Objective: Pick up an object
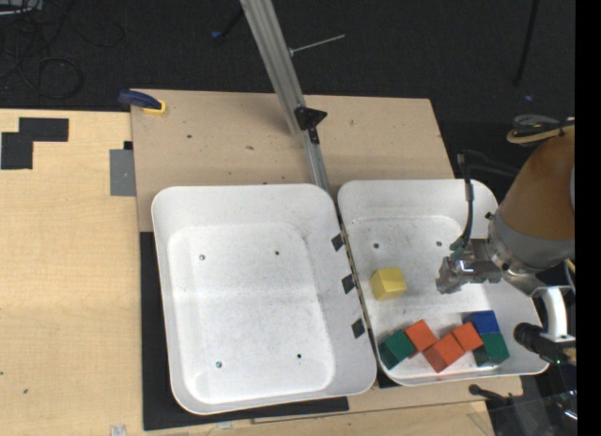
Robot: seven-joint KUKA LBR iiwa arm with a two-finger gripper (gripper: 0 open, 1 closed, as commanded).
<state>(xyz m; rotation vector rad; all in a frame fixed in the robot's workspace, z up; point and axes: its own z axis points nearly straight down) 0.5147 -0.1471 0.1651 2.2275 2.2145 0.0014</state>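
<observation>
My gripper [451, 278] hangs over the right bin [413, 204], near its right side, with the grey arm and orange band reaching in from the right. A yellow cube [389, 282] lies in the middle of that bin, to the left of the gripper and apart from it. Along the bin's front edge sits a cluster of blocks: a green one [397, 347], an orange one [421, 334], a larger orange one [451, 346], a blue one [485, 323] and a dark green one [492, 350]. Nothing is visible between the fingers.
The left bin [188, 213] sits beside the right one, joined by black clips along the shared rim. A slanted aluminium rail [277, 58] rises behind the bins. A blue and yellow clamp [143, 101] lies at the board's far left corner.
</observation>
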